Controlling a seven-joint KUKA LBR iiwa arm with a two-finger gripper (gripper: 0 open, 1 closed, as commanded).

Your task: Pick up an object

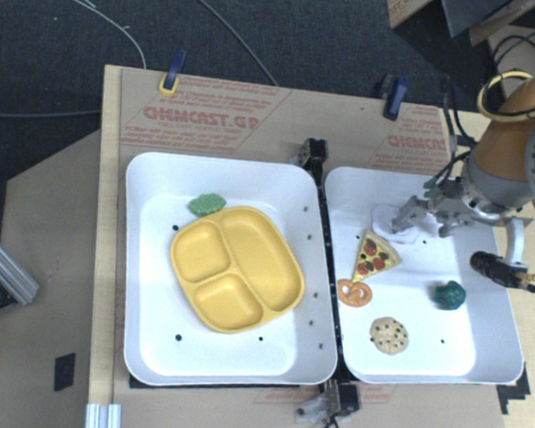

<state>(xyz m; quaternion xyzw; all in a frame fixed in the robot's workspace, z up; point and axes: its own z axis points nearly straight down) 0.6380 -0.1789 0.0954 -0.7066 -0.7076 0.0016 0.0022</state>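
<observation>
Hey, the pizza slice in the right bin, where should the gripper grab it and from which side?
Probably from straight above, fingers closing across the narrow tip half of the pizza slice. It lies flat, tip toward the pretzel, so the sides offer nothing to grip.

A plain yellow three-compartment plastic tray (235, 267) and a light green leafy toy (207, 204) lie in the white left bin (140, 271). The white right bin (495, 339) holds a red-spotted yellow pizza slice (375, 256), an orange pretzel (354, 292), a tan cookie with dark chips (389, 335) and a dark teal lump (448, 294).
</observation>
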